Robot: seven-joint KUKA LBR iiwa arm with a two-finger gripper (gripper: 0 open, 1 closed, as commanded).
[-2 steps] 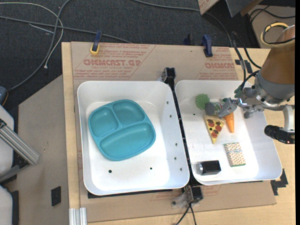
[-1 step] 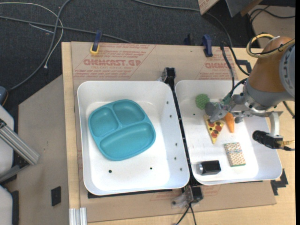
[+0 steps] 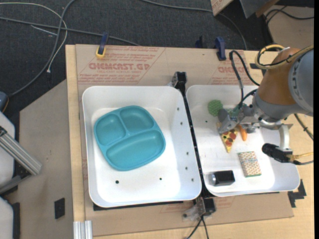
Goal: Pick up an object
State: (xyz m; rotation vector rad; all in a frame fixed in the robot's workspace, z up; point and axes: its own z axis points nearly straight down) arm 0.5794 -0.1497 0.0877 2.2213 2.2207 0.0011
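Nearest the camera in the right bin (image 3: 279, 183), a black block (image 3: 222, 178) lay by the front wall, with a patterned sponge-like pad (image 3: 249, 164) just behind it. Further back, the hand (image 3: 233, 125) hung low over a yellow-and-red pizza-slice toy (image 3: 228, 140) and an orange piece (image 3: 243, 133). A green ball (image 3: 215, 107) sat beyond. The left bin (image 3: 134, 188) held a teal divided plate (image 3: 130, 137).
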